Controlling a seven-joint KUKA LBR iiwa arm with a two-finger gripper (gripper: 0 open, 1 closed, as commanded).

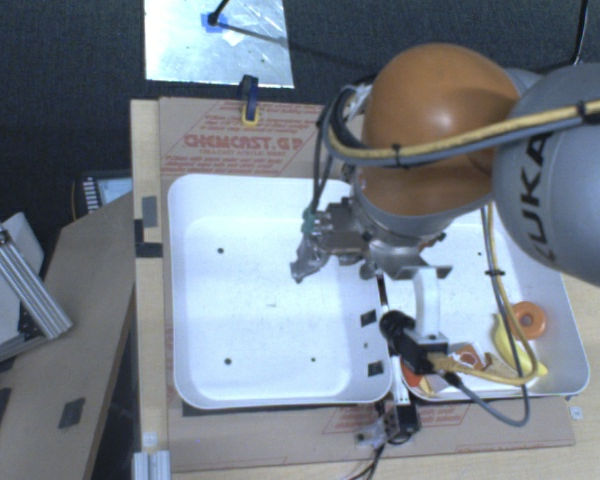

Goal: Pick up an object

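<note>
Over the left bin (230, 368) we see the gripper (308, 260), near the divider; can't tell its state. Right bin (570, 363) has a yellow banana (510, 353) and an orange ring (528, 319).

left bin (230, 298): smooth white plastic | arm band (435, 118): glossy orange | sheet (218, 28): shiny crinkled metal foil

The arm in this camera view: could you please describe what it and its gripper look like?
The arm is grey with black "KUKA" lettering partly visible and a glossy orange dome above the wrist. Yellow and black cables are strapped across the dome and trail down. The gripper is a small grey metal assembly below a dark wrist.
</note>
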